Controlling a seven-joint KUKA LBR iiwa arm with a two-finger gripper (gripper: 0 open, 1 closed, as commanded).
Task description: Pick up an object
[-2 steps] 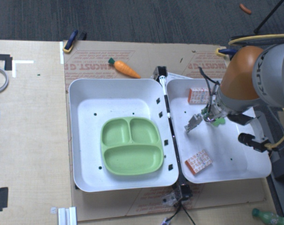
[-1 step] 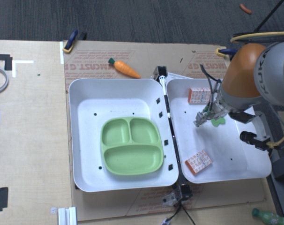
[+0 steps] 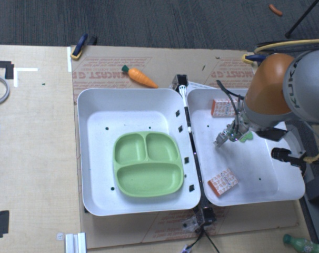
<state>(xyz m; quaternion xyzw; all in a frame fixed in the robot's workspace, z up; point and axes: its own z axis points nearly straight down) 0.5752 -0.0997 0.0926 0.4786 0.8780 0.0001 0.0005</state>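
Observation:
My gripper hangs low over the middle of the right bin, under the grey wrist with its orange band. A small green object peeks out just to the right of the gripper, partly hidden by the wrist. Whether it is touching the gripper I cannot tell. One red-and-white patterned box lies at the back of the right bin, behind the gripper. Another such box lies near the bin's front left corner.
The left bin holds a green divided plate. An orange carrot lies on the cardboard behind the left bin. A blue-and-yellow clip sits at the cardboard's back left corner. Clamps join the bins at the middle.

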